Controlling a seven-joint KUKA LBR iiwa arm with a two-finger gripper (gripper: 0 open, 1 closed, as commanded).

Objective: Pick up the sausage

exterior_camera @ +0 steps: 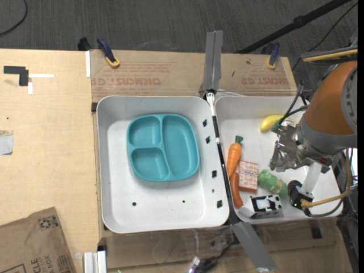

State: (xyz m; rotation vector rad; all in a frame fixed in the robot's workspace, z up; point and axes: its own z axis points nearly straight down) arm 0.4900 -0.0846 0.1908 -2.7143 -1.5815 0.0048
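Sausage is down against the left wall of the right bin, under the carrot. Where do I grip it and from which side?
Grip the sausage about mid-length, coming straight down from above. It lies long and thin along the bin wall, so set the jaws across its narrow width. Its upper end meets the carrot, and the small card box sits close on its right, so room there looks tight; a slightly lower grip may suit better.

The arm [335,104] is a thick rounded body with a broad orange band above a grey wrist collar. Below the collar sits a cluster of bare metal fittings, from which a pale, slim link runs to a black rounded end piece. Thin dark cables loop beside it, and a yellowish one trails off near the black piece.
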